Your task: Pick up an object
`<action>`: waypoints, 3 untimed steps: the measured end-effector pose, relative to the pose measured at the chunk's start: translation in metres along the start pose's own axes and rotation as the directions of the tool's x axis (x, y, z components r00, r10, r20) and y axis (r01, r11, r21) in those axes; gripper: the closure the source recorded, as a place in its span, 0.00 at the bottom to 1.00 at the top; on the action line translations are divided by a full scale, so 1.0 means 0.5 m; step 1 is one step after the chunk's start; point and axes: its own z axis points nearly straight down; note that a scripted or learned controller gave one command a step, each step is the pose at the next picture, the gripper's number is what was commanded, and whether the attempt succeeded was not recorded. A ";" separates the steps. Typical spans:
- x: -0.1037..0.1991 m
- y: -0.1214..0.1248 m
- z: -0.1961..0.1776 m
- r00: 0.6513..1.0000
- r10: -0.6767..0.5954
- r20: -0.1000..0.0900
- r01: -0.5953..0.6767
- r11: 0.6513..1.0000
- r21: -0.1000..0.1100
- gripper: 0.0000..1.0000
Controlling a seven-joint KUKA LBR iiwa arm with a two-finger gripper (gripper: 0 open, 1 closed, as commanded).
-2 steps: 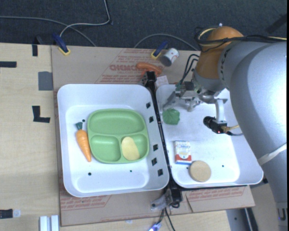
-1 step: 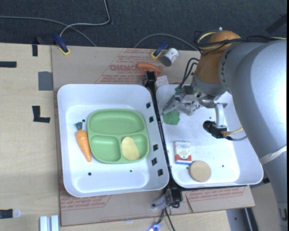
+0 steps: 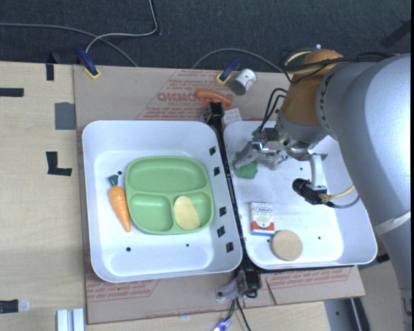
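My gripper (image 3: 250, 156) hangs low over the upper left part of the right bin (image 3: 345, 243). Directly under its tip lies a small green object (image 3: 247, 171), partly covered by the gripper, so contact is unclear. Further down the same bin sit a small red, white and blue box (image 3: 261, 218) and a round tan disc (image 3: 287, 245). The left bin (image 3: 159, 261) bears a green divided plate (image 3: 167, 178) with a yellow oval piece (image 3: 187, 213) in its lower right compartment. An orange carrot (image 3: 120, 207) lies just left of the plate.
The arm's grey body and orange band (image 3: 303, 102) cover the right bin's upper right side. A black cable plug (image 3: 309, 190) hangs over the middle of that bin. Behind the bins lie an orange object (image 3: 212, 96) and a small grey cylinder (image 3: 243, 81).
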 end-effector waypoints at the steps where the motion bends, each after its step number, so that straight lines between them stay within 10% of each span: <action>1: 0.000 0.000 -0.020 1.000 0.000 0.000 0.000 1.000 0.000 1.00; 2: 0.000 0.000 -0.020 1.000 0.000 0.000 0.000 1.000 0.001 0.00; 3: 0.004 0.053 0.001 1.000 -0.001 -0.003 0.001 1.000 0.002 0.00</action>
